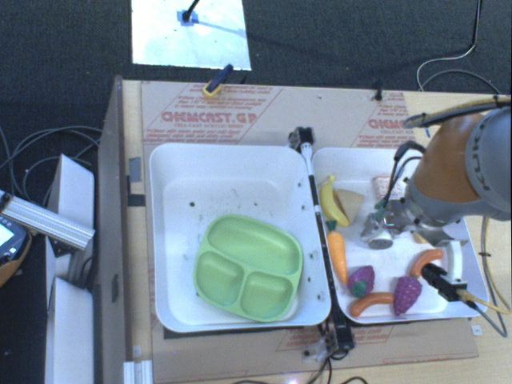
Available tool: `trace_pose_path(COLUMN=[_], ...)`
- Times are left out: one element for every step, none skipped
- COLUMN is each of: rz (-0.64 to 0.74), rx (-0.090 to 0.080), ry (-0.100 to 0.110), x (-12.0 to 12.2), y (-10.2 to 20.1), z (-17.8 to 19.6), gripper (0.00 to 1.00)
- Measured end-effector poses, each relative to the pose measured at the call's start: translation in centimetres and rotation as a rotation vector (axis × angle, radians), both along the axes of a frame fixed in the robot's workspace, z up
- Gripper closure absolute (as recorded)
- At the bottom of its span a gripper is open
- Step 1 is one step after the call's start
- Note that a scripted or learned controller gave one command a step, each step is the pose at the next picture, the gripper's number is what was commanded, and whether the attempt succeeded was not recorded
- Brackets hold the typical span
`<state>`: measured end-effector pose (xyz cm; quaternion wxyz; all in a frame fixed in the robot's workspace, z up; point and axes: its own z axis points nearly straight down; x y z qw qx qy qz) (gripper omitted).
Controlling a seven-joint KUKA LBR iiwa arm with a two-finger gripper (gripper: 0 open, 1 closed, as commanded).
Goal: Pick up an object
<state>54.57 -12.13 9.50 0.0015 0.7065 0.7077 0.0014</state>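
The arm is at the reaching step: the gripper [378, 232] hangs low in the right bin [352, 162], right of centre in the frame, above no clear object. Whether its jaws are spread, I cannot tell. The banana [330, 201] and carrot [338, 256] lie just left; next it must choose one and descend.

A green divided plate [249, 268] lies in the left bin [180, 174]; toy fruit crowds the right bin [356, 162].

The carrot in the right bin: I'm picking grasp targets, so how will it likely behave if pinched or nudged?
The carrot looks like a moulded toy, so probably stiff and light. Its tapered, rounded body may roll or slip out of a pinch. It lies along the bin wall beside the banana, leaving little room for the tool.
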Motion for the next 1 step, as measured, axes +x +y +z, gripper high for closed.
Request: trace_pose_path(rz=[0.003], rx=[0.001], ry=[0.000], x=[-1.00], y=[6.86], z=[9.03], gripper=[1.00])
